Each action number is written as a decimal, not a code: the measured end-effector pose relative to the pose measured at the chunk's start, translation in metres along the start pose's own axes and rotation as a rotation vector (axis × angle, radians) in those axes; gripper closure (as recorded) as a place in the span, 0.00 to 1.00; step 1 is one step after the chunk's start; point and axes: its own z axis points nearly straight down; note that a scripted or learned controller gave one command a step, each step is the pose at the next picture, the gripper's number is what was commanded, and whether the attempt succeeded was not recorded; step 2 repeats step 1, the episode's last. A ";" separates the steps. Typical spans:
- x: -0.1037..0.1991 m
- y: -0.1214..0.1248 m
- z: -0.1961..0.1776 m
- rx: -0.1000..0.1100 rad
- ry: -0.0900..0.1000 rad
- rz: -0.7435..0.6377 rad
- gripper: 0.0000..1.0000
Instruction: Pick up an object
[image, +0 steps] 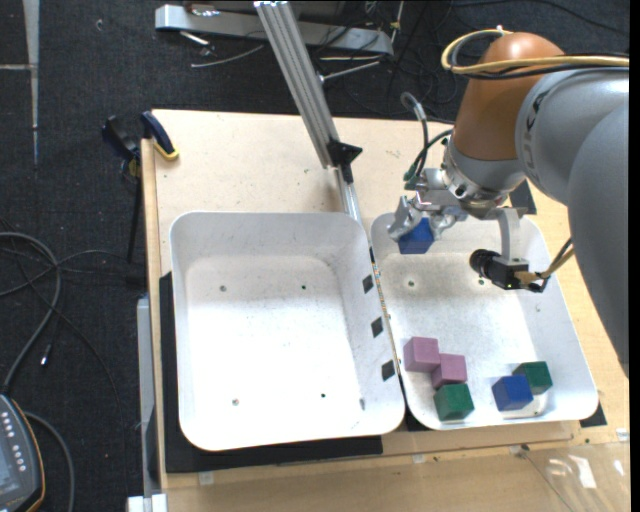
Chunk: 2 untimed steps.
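Observation:
My gripper (418, 226) hangs over the far left corner of the right bin (480, 310), under the grey arm with its orange band. A blue block (415, 239) sits between its fingers, and the gripper is shut on it. The block seems to be held a little above the bin floor. At the near end of the same bin lie two pink blocks (421, 352) (450, 369), a green block (454, 401), a second blue block (512, 392) and another green block (536, 376).
The left bin (260, 330) lies beside the right one, and their rims meet near the middle. A slanted metal rail (305, 85) comes down to the bench behind the bins. A black cable end (500, 268) hangs over the right bin. A yellow-tipped clamp (150, 135) is at the far left corner.

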 end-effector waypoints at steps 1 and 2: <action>0.068 -0.048 0.006 0.013 0.001 0.001 1.00; 0.068 -0.048 0.006 0.013 0.001 0.001 1.00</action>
